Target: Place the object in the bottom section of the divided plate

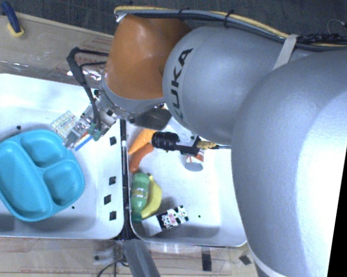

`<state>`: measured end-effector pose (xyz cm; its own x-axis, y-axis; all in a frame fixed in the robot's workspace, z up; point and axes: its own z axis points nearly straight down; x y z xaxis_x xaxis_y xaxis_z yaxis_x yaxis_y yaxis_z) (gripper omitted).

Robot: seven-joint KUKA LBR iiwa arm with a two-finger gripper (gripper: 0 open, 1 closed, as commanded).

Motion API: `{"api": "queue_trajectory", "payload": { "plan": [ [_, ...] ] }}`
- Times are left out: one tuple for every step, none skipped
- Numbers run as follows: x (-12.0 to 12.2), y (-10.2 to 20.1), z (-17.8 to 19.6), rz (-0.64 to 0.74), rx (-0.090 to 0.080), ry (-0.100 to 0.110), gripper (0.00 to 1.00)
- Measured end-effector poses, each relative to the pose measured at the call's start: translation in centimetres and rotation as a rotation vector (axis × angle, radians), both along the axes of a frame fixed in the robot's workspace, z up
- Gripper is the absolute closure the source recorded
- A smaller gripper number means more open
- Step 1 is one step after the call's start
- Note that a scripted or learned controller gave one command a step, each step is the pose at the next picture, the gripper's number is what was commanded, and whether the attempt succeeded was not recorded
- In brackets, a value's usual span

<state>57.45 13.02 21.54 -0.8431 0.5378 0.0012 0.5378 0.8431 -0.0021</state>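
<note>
From the overhead camera we see two white bins side by side. The left bin (10, 96) holds one blue divided plate (34, 173) with three sections, its long axis running from upper right to lower left. The gripper (78, 131) hangs just above the plate's upper right rim, and we can't tell what its grip is doing. The right bin (208, 228) holds one orange carrot-like piece (139, 145), one green-and-yellow toy (143, 195), one black-and-white patterned block (172, 218) and one small round grey item (193, 164). Which of these is the task's object, we cannot tell.
</note>
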Motion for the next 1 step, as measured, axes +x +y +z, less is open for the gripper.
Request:
{"api": "queue_trajectory", "payload": {
  "plan": [
    [-5.73,5.61,1.46,0.076,0.0,0.002,1.0]
  ]
}}
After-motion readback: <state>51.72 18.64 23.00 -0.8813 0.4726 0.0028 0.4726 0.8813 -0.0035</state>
